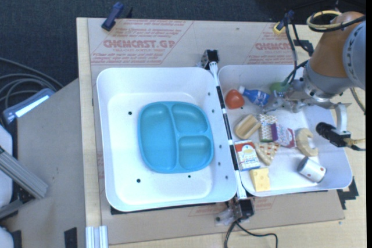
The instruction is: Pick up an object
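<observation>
the arm is reaching in from the right and hanging over the far part of the right bin, with its gripper sitting low among the clutter near the bin's back wall. whether it is spread or closed is something i cannot tell — the wrist hardware is covering that part, and nothing is visibly being held.

the task is asking for any object, and the candidates are all lying in the right bin: a red ball by the divider, a blue-and-white bottle just beside it and nearest the gripper, a bread roll, a patterned packet, a small red-and-white carton, a yellow block, a waffle-like wedge, a pale pastry piece and a white cylinder toward the near right corner. the left bin is holding a blue divided plate.

judging from this, the step in hand is the approach or descent onto a target — the grasp itself is not yet looking done. the next move is probably calling for a settled placement over one single item, likely the bottle, since the pieces are crowding each other and a closing grip could be nudging a neighbour instead of catching anything.
</observation>
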